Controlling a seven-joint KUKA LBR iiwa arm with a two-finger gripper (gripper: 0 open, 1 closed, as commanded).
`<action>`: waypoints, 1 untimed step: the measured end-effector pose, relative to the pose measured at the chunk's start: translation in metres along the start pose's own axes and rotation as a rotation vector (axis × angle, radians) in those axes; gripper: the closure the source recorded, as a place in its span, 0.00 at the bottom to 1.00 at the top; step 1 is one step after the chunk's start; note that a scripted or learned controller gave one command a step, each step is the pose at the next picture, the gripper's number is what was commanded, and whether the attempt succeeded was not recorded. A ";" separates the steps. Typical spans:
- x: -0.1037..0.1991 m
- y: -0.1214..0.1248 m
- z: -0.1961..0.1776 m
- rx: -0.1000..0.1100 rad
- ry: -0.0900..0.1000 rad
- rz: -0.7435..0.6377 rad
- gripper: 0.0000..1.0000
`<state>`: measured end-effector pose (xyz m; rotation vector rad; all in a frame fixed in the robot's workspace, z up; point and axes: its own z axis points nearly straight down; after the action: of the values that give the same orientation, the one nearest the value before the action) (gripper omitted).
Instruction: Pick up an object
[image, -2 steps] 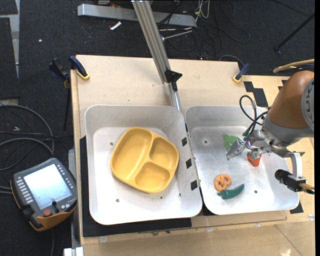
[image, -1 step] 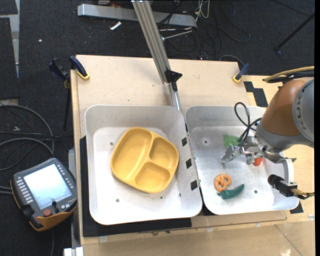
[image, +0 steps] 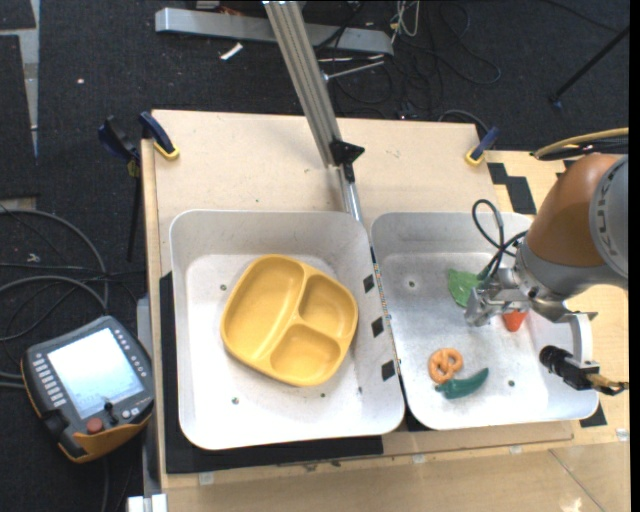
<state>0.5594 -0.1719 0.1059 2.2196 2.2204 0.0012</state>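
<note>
Right bin (image: 420, 410), near its front edge: dark green pepper-shaped toy (image: 464, 383) lies flat, touching or just beside an orange pretzel-shaped toy (image: 446, 362) at its left end. Both are well clear of the bin walls.

Farther back, toward the right side of that bin: gripper (image: 490, 305) is low over the floor. A small red-orange piece (image: 514, 320) is just beside it on the right, and a light green leafy piece (image: 463, 285) is just beside it on the left. Cannot tell whether the fingers are spread or closed, or whether anything sits between them; wrist body hides the tips.

Left bin (image: 190, 240): yellow divided plate (image: 290, 318) in the middle, three compartments, nothing in them.

Step in hand, as a judgement: closing in on a grasp target, likely the red-orange or green piece. To do it well, centre the fingers on one item only, come straight down, keep off the neighbouring piece, close fully before lifting and lift vertically. Pretzel and pepper are an easier, less crowded alternative if this grasp misses.

Writing: none readable. Teach pendant (image: 85, 385) off the bench's left front corner has a lit screen, text too small to read.
</note>
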 end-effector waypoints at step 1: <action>0.000 -0.001 -0.043 -0.002 0.000 -0.001 1.00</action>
<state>0.5581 -0.1718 0.1487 2.2171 2.2202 0.0034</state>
